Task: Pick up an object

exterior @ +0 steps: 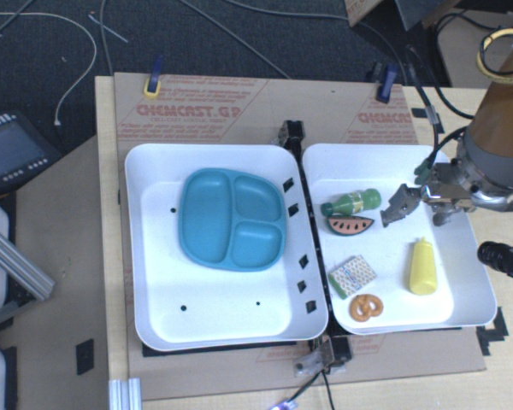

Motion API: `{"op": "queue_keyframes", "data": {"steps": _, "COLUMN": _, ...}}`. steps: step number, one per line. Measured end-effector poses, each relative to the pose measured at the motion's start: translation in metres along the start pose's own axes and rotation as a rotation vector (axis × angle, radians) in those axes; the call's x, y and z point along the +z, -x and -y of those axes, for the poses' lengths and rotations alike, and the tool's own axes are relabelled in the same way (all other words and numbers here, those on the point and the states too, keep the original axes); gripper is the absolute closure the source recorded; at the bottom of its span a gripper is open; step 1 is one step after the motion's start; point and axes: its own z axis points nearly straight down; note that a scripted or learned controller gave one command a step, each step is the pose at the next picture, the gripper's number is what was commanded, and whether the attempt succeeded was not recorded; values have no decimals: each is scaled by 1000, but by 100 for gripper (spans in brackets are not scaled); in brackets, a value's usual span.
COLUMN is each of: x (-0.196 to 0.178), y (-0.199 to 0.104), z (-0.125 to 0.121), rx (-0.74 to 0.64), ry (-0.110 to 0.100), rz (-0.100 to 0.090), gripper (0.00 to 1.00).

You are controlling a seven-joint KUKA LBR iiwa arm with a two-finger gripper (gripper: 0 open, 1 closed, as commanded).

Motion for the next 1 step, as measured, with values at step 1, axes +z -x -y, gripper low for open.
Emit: {"op": "queue_keyframes", "data": {"steps": 1, "x": -6, "y": 0, "z": -2, "rx": -3, "ry": 12, "rz": 2, "gripper": 0}}
